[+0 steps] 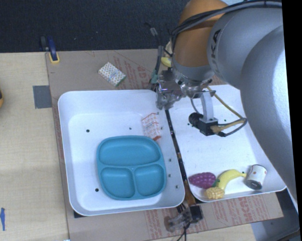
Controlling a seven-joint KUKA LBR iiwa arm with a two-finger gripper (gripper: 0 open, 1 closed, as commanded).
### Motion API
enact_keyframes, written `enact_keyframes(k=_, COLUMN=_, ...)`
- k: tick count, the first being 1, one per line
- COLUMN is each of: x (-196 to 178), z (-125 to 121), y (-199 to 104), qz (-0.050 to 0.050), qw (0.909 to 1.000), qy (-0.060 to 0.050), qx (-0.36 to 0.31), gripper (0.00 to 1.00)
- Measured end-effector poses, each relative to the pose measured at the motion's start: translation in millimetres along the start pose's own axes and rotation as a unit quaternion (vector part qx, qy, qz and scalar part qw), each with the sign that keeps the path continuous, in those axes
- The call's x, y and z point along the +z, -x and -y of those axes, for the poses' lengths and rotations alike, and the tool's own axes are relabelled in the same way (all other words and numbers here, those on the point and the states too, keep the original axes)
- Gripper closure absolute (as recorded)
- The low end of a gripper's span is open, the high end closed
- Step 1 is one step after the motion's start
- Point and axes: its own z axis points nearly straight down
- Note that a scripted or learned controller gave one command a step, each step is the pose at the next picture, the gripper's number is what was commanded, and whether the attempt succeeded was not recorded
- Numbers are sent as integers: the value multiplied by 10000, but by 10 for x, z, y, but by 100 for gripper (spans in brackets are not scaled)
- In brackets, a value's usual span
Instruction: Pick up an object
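Inside left bin [70,149], blue tray [131,167], packet [151,126]

Light is bright and even from overhead. The left bin [75,149] glares near white, its walls shaded faintly. The arm [251,68] at upper right is soft and out of focus. The top of the frame falls dark. Detail is coarse throughout.
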Motion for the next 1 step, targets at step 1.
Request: enact_keyframes(k=1, x=358, z=437, y=-875, qz=0, qw=10000, qy=-1, qx=-9, gripper=100)
